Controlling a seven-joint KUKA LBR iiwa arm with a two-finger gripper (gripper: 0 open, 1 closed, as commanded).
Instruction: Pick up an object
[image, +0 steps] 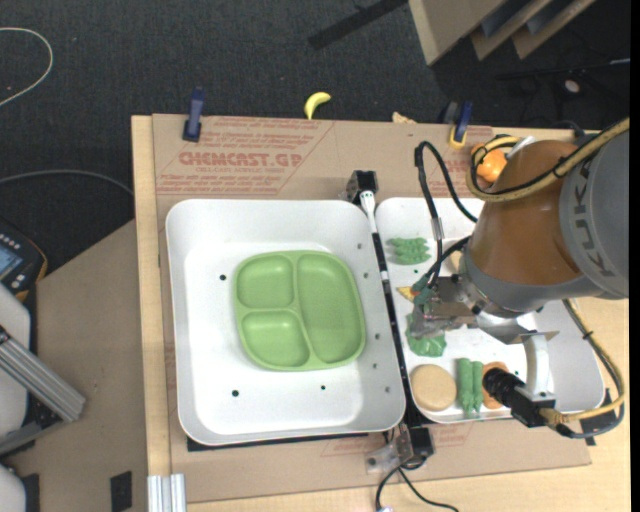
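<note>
claw (432, 318) sits over green toy (428, 345) in right bin (590, 385); its grip state can't be told.

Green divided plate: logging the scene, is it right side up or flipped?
Right side up: the green divided plate shows three hollow compartments facing the camera.

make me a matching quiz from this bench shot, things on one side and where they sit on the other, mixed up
Things:
1. green plate
2. tan disc
3. banana
4. blue clamp

Places:
A. on the dark floor past the board's far edge
B. in the left bin
C. on the board's far-left edge
D. at the near end of the right bin, beside a green stick

Pairs: 1-B, 2-D, 3-A, 4-C
</note>
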